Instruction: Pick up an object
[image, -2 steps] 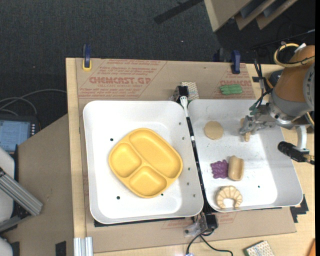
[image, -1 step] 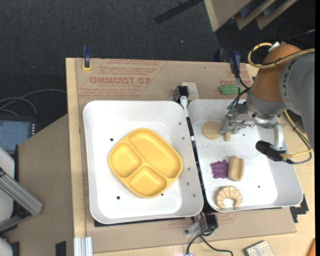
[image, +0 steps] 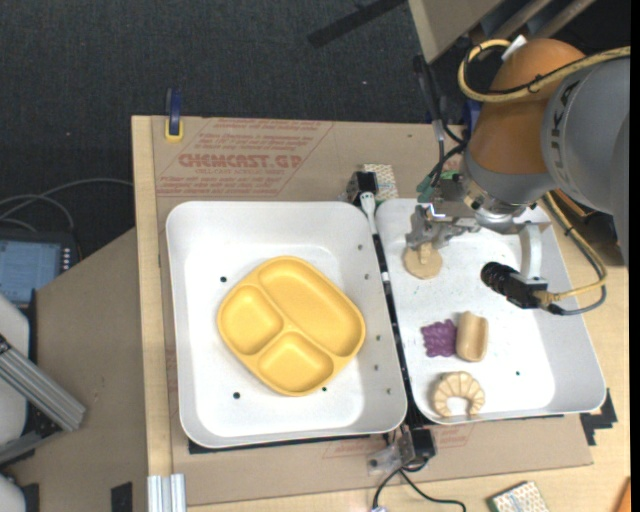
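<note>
My gripper (image: 425, 238) hangs low over the far left part of the right bin (image: 560, 390). Directly under it, touching or nearly touching, sits a small round tan piece (image: 423, 264) on the bin floor. Nearer the front of the same bin lie a purple grape cluster (image: 437, 338), a tan bread-like roll (image: 471, 336) beside it, and a croissant (image: 458, 393) near the front rim. The grey arm with its orange band (image: 515, 110) comes in from the upper right.
The left bin (image: 190, 300) holds a yellow divided plate (image: 290, 325) near its middle. A black cable fitting (image: 510, 284) with a yellow cord hangs off the arm over the right bin. Cardboard (image: 250, 150) lies under both bins.
</note>
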